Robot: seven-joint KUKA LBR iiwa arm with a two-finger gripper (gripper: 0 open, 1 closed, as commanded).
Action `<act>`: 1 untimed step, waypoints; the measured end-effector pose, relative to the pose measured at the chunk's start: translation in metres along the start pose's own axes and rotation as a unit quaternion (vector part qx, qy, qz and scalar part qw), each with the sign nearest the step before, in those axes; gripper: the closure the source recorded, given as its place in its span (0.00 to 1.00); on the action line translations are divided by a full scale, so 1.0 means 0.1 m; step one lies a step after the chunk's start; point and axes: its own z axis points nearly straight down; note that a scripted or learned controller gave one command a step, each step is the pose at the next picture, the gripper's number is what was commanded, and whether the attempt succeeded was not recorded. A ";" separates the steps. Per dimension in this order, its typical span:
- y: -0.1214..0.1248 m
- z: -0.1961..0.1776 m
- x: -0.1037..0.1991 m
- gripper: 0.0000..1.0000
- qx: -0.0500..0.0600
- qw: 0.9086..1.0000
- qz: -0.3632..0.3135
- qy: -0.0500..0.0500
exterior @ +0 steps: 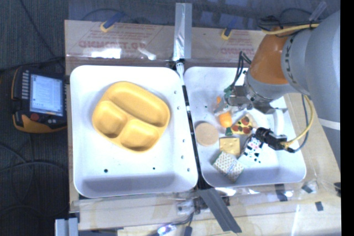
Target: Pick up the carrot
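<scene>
The carrot (pixel 219 101) appears as a small orange piece in the right bin (pixel 293 171), near its upper middle, with a bit of green (pixel 228 88) just above it. The gripper (pixel 237 99) hangs right over that spot, touching or just beside the orange piece on its right, and hides part of it. The grey arm with its orange band (pixel 269 61) reaches in from the right. Whether anything sits inside the gripper is hidden by its dark body.
Below the gripper lie a round orange item (pixel 225 119), a pizza slice (pixel 241 125), a tan disc (pixel 206 133), a yellow wedge (pixel 229 145), a black-and-white spotted piece (pixel 253 147) and a checked block (pixel 228 166). A yellow divided dish (pixel 130 115) lies in the left bin (pixel 88 174).
</scene>
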 end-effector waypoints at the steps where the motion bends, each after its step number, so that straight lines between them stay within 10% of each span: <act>1: -0.30 -1.40 0.29 1.00 0.007 0.998 0.064 -0.004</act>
